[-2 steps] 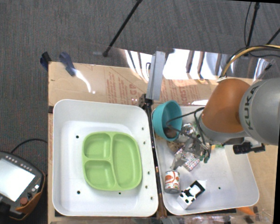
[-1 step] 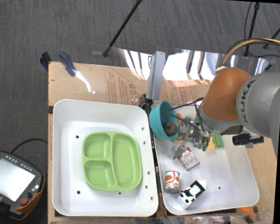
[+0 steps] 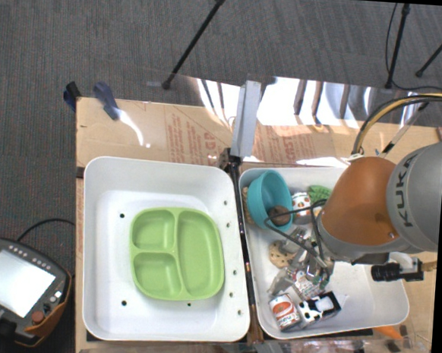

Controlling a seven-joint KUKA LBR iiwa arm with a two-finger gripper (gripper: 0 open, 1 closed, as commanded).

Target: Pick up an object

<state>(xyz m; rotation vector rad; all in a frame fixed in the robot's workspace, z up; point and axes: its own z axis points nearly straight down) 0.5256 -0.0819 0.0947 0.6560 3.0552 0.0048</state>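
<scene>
My gripper (image 3: 303, 271) hangs low inside the right bin (image 3: 382, 310), under the orange wrist band. It sits over a cluster of small objects. Just below it lie a red and white can (image 3: 284, 312) and a black and white block (image 3: 320, 307). A teal bowl (image 3: 267, 196) lies on its side at the bin's back left, with a brown spoon-like piece (image 3: 280, 214) in front of it. A tan cookie-like disc (image 3: 279, 253) rests left of the gripper. A green item (image 3: 320, 192) peeks out at the back. Nothing is clearly seen between the fingers.
The left bin (image 3: 108, 201) holds a green three-compartment plate (image 3: 177, 253). A narrow divider separates the two bins. A grey post (image 3: 246, 120) stands behind them on the cardboard. A teach pendant (image 3: 14, 289) lies on the floor at the lower left.
</scene>
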